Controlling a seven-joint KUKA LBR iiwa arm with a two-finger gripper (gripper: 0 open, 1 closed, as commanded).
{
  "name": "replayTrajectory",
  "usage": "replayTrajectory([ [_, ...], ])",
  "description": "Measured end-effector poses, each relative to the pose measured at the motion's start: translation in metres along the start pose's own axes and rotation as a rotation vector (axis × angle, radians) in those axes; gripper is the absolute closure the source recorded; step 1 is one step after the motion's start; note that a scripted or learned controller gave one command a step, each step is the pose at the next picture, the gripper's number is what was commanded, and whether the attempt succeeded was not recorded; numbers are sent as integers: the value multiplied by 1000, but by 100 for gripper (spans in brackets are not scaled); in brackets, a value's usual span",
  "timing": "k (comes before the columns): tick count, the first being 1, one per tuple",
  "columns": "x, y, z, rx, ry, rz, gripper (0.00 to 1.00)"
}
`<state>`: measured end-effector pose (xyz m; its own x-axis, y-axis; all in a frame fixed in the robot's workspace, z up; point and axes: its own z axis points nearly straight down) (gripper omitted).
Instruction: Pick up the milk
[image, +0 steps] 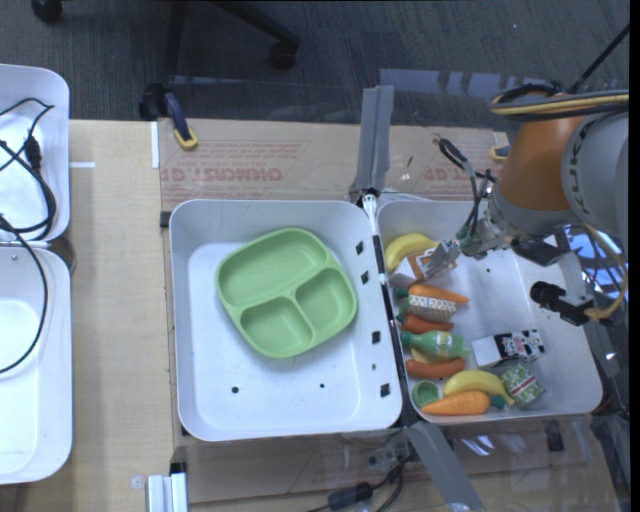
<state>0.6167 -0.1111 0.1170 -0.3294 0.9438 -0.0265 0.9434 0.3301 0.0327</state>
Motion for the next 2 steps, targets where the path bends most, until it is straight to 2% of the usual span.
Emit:
replayTrajectory([
  [1,10,-2,17,13,17,-188,0],
  [2,9,-4,15,22,21,-185,100],
])
